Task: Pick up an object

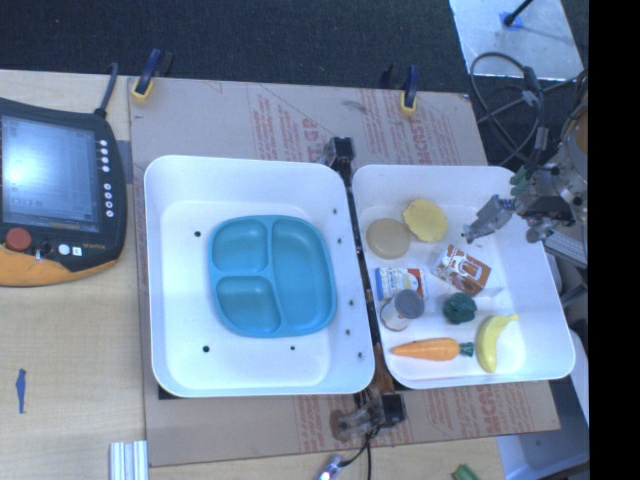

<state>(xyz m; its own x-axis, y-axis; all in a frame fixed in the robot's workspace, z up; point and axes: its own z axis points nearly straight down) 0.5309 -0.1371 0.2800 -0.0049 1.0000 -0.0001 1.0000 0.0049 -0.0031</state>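
Over the right bin [548, 298], we see the gripper [512, 220], fingers seemingly spread, unladen, above a brown-and-white packet [462, 269].

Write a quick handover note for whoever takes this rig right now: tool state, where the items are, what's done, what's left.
Tool: open, holding nothing, at the right bin's upper right.
Right bin: yellow round piece, tan disc, snack packet, can, green piece, carrot, banana.
Left bin: blue divided plate.
Done: nothing picked.
Left: grasp and lift one item; the snack packet looks nearest.
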